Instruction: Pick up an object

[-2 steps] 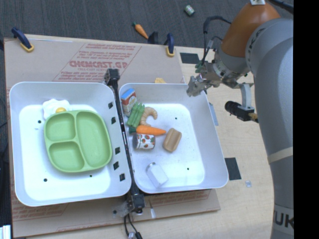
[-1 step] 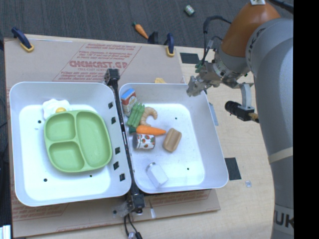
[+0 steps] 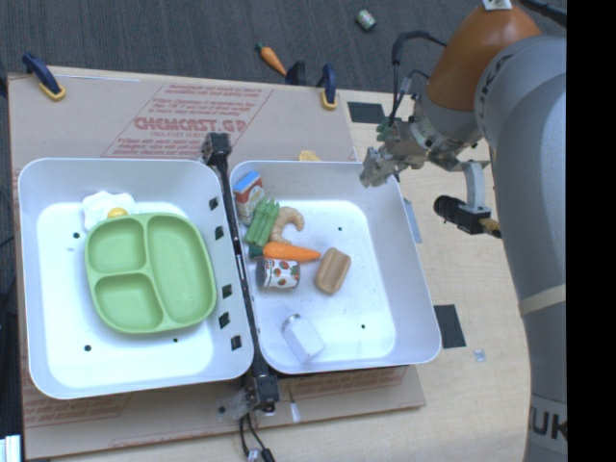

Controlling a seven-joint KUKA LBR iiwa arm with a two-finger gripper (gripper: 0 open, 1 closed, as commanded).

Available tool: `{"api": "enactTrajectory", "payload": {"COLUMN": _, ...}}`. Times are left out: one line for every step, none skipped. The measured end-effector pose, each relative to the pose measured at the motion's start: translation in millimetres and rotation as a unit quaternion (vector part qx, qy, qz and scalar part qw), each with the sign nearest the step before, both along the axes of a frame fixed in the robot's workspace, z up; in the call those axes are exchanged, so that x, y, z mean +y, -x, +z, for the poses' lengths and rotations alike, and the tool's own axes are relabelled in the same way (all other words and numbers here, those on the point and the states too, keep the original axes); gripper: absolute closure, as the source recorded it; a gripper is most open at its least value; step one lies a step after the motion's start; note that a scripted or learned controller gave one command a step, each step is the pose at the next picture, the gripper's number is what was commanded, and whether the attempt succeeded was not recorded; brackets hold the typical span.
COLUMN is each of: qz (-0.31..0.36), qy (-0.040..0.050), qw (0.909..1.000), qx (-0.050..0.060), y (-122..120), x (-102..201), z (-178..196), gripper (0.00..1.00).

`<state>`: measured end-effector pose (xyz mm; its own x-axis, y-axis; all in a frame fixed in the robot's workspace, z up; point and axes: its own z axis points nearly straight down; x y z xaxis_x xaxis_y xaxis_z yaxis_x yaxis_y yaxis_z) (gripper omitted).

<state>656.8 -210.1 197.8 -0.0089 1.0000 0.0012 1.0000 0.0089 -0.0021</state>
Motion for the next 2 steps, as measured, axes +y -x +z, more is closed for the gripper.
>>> {"api": "enactTrajectory", "payload": {"qz": -0.001, "qy": -0.0003, "qw": 1.0000, "qx": 0.001, "y": 0.3, "x": 2.7, "z": 0.2, "gripper": 1.00}}
{"api": "enactTrajectory", "payload": {"qz": -0.002, "qy": 0.0008, "qw": 1.0000, "qx": -0.002, "y": -0.2, "x": -0.2, "z": 2.9, "gripper": 1.00}}
